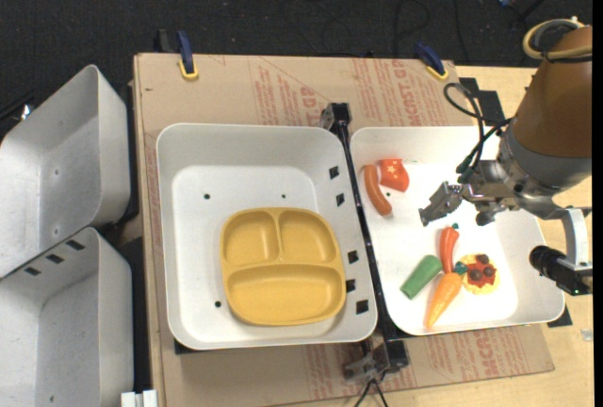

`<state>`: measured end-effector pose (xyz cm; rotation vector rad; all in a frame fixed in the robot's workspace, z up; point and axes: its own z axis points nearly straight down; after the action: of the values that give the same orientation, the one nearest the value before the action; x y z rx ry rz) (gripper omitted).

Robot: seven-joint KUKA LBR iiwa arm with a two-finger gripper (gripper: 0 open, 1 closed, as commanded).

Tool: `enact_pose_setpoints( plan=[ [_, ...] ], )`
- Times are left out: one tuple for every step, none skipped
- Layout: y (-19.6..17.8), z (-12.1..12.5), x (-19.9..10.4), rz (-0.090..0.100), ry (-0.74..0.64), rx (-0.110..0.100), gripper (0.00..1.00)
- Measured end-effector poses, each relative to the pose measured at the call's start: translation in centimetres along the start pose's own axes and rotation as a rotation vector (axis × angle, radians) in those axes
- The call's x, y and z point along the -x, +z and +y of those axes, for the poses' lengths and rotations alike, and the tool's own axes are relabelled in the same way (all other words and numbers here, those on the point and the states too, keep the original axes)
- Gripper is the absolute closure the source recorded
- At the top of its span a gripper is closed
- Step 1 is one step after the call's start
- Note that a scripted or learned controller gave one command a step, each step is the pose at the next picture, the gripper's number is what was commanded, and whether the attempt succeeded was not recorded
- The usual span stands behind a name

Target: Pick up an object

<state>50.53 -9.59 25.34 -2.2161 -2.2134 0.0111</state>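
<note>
The right bin (415,146) holds several toy foods: a red pepper piece (393,174), a sausage (377,193), a slim red chili (447,248), a green block (420,276), an orange carrot (443,295) and a yellow slice with red toppings (480,272). My gripper (441,206) hangs over the middle of this bin, above and a little left of the chili, to the right of the pepper piece. Its fingers look spread, with nothing between them. A yellow divided plate (281,265) lies in the left bin (188,170).
The arm's grey wrist and orange band (556,113) come in over the right bin's far right side, with cables beside them. More white bins (57,207) stand off the bench at the left. A black divider (353,198) runs between the two bins.
</note>
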Motion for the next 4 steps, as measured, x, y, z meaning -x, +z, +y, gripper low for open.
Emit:
enact_pose_setpoints(
  plan=[
    [-0.5,0.2,0.0,-0.002,-0.002,0.011,0.0],
    [5.6,-0.2,-0.7,0.0,-0.001,0.004,0.0],
    [10.4,0.4,0.0,-0.001,0.001,0.007,0.0],
    [15.5,0.6,0.0,-0.004,0.001,0.016,0.0]
  ],
)
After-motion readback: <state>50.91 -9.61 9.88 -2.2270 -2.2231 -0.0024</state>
